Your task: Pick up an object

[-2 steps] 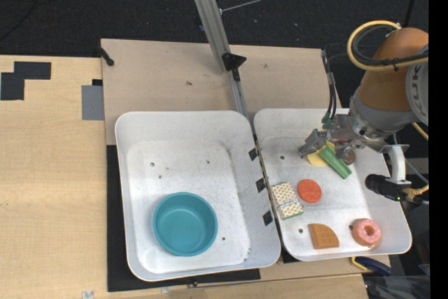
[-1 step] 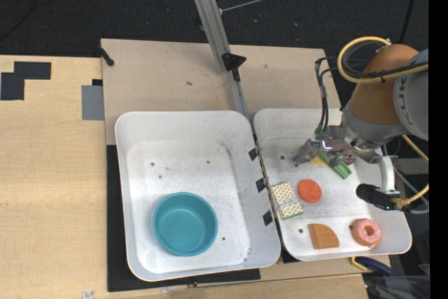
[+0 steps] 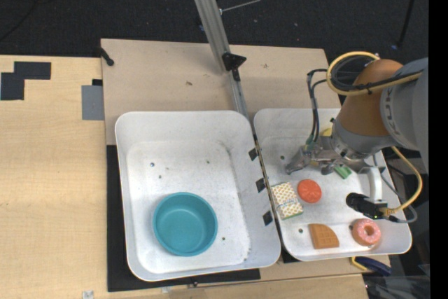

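right bin (image 3: 280, 124): checkered block (image 3: 287, 200) long axis near-vertical.

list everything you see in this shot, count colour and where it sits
bins: 2, white, side by side on the bench
bowl: 1, teal, near corner of the left bin
patterned block: 1, cream with a check pattern, left edge of the right bin
round red object: 1, red-orange, middle of the right bin
flat tan piece: 1, orange-brown, front of the right bin
doughnut: 1, pink, front right corner of the right bin
small green object: 1, green, beside the gripper
arm: 1, grey and orange, over the right bin
gripper: 1, grey, low over the right bin
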### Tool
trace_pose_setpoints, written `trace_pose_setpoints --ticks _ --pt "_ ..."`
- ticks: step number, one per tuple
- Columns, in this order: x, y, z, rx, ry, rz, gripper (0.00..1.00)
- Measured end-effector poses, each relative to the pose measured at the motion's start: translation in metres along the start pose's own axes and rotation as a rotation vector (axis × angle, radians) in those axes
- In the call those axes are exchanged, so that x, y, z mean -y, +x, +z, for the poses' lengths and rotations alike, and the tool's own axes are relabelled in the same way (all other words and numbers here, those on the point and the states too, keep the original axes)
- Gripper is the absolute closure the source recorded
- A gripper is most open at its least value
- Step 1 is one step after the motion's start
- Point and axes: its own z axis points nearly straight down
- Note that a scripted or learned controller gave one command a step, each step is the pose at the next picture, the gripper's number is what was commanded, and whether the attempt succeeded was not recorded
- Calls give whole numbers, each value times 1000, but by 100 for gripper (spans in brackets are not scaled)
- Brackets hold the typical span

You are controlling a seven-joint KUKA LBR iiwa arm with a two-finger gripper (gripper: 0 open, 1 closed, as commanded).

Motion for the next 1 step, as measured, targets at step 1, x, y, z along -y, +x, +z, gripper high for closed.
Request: trace_pose_setpoints --ticks 1 --pt "-1 0 -11 0 -2 1 100"
